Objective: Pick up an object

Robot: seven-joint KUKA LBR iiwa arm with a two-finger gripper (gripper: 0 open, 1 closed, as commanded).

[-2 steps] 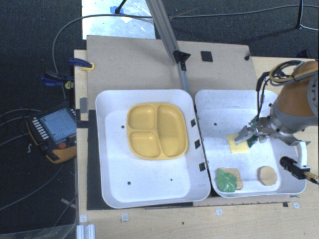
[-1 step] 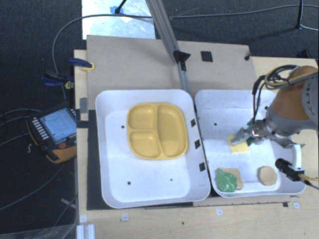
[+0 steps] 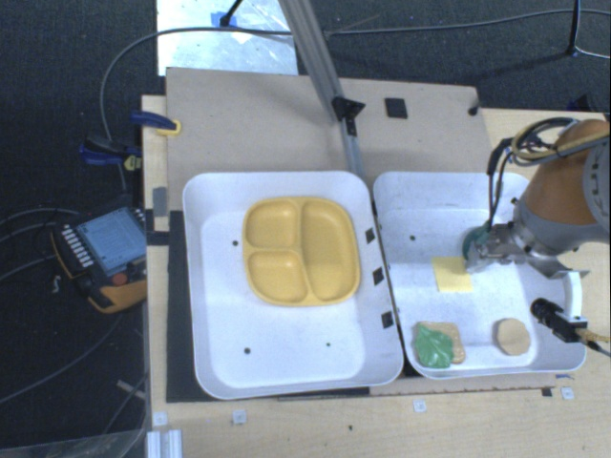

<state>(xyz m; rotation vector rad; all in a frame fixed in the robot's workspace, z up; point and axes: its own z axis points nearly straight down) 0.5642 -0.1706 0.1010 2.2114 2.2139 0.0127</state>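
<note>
Three small things lie in the right bin point(image 3: 410, 198): a yellow square piece point(image 3: 451, 275) near its middle, a green item point(image 3: 434, 345) on a tan slab at the near left corner, and a tan round piece point(image 3: 512, 336) further right along the near wall. The gripper point(image 3: 477, 248) hangs just right and slightly far of the yellow square, almost touching it; how wide it stands I cannot tell. A yellow divided plate point(image 3: 301, 250) sits in the left bin point(image 3: 220, 351).

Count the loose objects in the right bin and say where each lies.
3: yellow square mid-bin beside the tool; green-topped piece at front left; tan round piece at front right. The arm may hide others.
</note>
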